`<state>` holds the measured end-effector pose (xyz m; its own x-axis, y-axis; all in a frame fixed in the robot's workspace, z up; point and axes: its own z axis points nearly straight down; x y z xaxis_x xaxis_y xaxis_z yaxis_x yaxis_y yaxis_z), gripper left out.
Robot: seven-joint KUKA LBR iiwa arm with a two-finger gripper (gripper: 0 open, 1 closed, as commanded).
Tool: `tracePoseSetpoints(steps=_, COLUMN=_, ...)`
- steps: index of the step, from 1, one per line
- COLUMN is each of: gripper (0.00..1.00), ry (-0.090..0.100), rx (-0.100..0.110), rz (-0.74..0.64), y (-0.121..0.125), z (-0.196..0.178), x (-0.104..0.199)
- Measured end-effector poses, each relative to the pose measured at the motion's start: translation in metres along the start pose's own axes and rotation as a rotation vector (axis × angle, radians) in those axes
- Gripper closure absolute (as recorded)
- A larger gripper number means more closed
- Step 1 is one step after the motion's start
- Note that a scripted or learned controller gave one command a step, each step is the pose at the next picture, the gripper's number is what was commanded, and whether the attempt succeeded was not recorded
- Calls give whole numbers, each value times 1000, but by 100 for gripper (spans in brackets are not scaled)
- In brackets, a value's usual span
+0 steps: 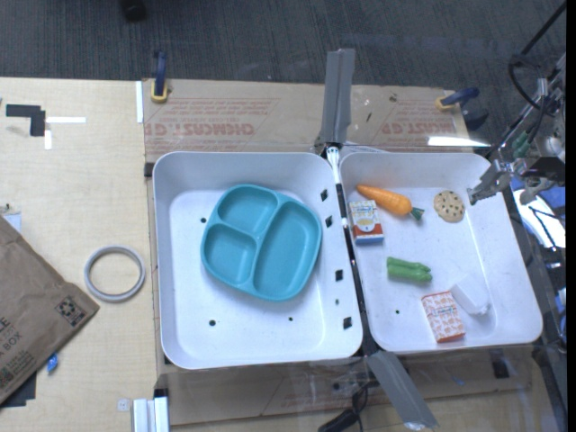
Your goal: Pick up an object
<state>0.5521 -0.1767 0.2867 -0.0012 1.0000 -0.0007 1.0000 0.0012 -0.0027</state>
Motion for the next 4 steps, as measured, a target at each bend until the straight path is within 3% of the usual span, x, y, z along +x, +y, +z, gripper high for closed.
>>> tracePoseSetpoints(steps=1, gripper=0, ry=0, rx=-3, rz=-84, y=-6, z=195, x=1)
tracePoseSetpoints(steps=2, gripper=0, ry=1, rx=0, rz=22, y=-75, z=196, x=46)
tracePoseSetpoints(steps=3, gripper=100, ry=1, rx=-1, rz=26, y=-74, z=187, x=46)
tracePoseSetpoints(steps=4, gripper=0, ry=1, rx=-1, rz=26, y=-74, z=187, x=46)
